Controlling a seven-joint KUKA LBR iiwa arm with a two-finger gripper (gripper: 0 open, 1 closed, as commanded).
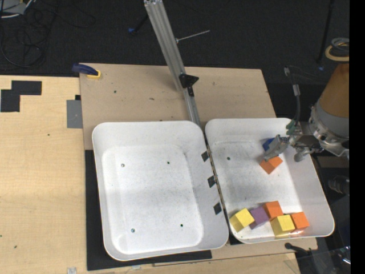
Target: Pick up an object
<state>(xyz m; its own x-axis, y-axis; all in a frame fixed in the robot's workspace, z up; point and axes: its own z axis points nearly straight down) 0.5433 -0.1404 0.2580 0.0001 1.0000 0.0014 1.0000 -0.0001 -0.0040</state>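
Note:
In the camera view my gripper [275,148] reaches from the right into the right bin [239,136], over its far right part. A small blue piece [267,144] sits right at the gripper's tip. An orange block [271,164] lies just below the tip, tilted; I cannot tell whether it is touched or lifted. More blocks cluster at the bin's near edge: a yellow block [242,218], a purple block [259,215], an orange one [274,209], another yellow one [282,225] and another orange one [299,220].
The left bin [114,147] lies beside the right one, joined by black clips [210,180]. A slanted metal rail [171,50] rises behind the bins. A blue and yellow clamp [86,70] sits at the bench's far left corner.

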